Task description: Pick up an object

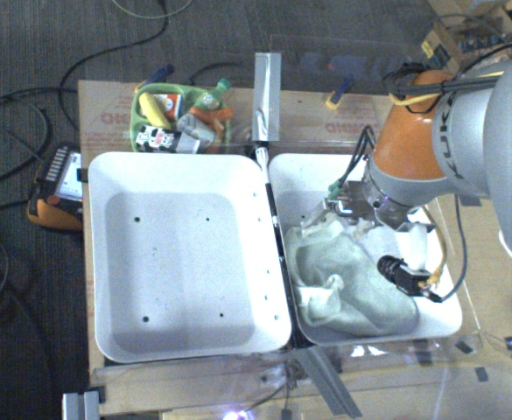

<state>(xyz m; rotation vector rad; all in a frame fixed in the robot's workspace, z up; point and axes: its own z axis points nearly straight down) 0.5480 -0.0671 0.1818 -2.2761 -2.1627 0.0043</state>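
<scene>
Cloth [347, 278], pale green and crumpled, lying in right bin [448, 322] just below gripper [352, 210]. Probably light, soft, limp; best pinched at raised fold nearest the fingers. Finger opening: impossible to tell, hidden under wrist.

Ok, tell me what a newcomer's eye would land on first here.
First the arm, grey with an orange band, reaching in from the right over the right bin. Next the pale cloth crumpled in that bin, just under the gripper. Then the green basket of colourful bits behind the left bin.
</scene>
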